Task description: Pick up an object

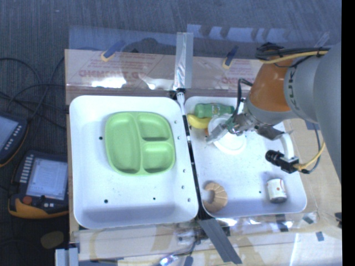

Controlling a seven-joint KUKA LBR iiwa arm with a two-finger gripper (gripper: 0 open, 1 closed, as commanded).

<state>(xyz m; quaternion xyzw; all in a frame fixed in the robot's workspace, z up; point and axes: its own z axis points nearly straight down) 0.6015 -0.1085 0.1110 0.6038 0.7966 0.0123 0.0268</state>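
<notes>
Nothing has been lifted yet, as far as the view shows: every object lies on a bin floor, so the pick-up itself is left to do. The right bin (294, 201), taken as the landmark, holds 5 candidates. At its far left corner lie a green bottle (209, 110) and, touching it on the near side, a yellow banana (197, 121). A white cup or lid (230, 143) sits near the bin's middle, a round wooden piece (214, 195) rests at its near left corner, and a small white can (276, 189) stands at its near right corner. Left of this bin, the other bin (89, 204) carries a green divided plate (140, 142).

The arm (310, 87) comes in over the right bin's far right corner, its orange band above the wrist, and bends down toward the bin's middle. The gripper (222, 131) hangs low just over the white cup, close beside the banana. Whether the fingers are spread or closed I cannot tell; the wrist hides them, and nothing can be seen between them. The likely target is the cup or the banana.
</notes>
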